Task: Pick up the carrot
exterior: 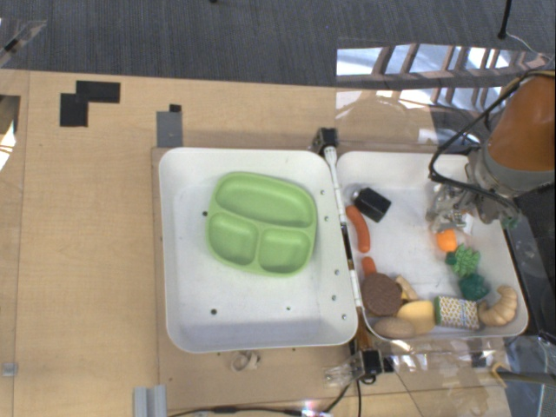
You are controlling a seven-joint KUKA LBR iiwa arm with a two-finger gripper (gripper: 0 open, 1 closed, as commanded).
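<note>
The carrot (447,241) is a small orange piece with a light green leafy top, lying in the right bin (408,176) near its right wall. My gripper (450,218) hangs directly over the carrot's upper end, just above it or touching it; which one is unclear. The grey wrist and the orange band of the arm (524,137) come in from the right, above the bin's far right corner.
The right bin also holds a red sausage (359,226), a black block (372,203), a brown patty (380,294), a dark green broccoli (473,287), a croissant (501,307) and several other foods along the front wall. The left bin (187,311) carries a green divided plate (261,222).
</note>
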